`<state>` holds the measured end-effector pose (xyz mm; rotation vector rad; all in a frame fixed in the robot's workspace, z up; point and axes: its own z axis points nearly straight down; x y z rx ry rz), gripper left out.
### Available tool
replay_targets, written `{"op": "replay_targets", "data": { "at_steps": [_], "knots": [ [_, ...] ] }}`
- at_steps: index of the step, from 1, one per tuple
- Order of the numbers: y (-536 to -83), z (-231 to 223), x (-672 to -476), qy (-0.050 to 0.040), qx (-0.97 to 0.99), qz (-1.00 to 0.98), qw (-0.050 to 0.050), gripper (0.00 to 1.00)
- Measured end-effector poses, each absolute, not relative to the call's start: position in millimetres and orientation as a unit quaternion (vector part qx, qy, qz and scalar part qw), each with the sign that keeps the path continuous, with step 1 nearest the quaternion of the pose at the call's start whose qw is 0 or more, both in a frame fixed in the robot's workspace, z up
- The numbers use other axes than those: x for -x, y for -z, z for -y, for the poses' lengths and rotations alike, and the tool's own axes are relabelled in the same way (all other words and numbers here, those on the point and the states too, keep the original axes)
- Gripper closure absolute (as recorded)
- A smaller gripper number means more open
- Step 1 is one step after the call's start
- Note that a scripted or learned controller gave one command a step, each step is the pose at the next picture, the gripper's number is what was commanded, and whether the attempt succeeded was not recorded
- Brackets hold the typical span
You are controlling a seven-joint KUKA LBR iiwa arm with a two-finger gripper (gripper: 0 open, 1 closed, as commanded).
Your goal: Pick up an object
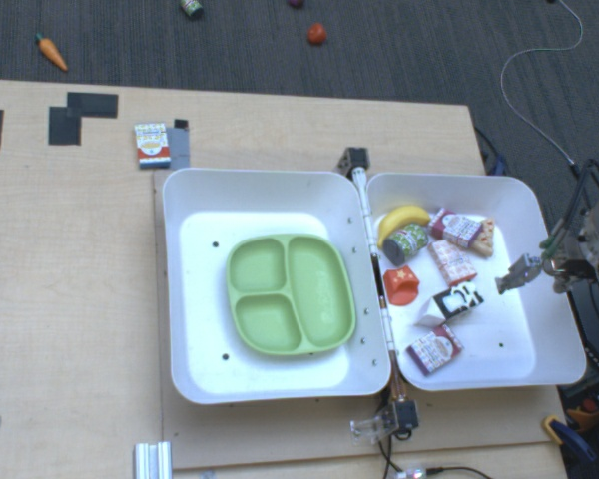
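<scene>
The gripper (520,273) hovers at the right white bin's (539,362) edge; whether it's released, I can't tell. The small black-and-white carton (456,302) nearby looks light and stiff; squeeze its flat sides.

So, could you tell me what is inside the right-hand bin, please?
The right-hand bin holds a banana, a dark can, a red pepper and several small cartons. What lies beneath the crowded items is hidden. The gripper hangs above the right side.
</scene>
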<state>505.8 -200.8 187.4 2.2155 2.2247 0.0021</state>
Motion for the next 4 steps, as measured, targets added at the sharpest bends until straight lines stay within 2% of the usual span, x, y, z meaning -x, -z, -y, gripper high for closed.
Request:
{"op": "replay_targets", "data": {
  "at_steps": [1,2,3,4],
  "knots": [
    [-95,204,-490.0,-0.0020,-0.705,-0.709,0.001,0.00],
    [-87,130,-489.5,-0.0029,-0.706,-0.708,0.004,0.00],
    [-98,130,-491.6,-0.0046,-0.705,-0.709,0.006,1.00],
    [-98,130,-491.4,-0.0045,-0.705,-0.709,0.006,0.00]
  ]
}}
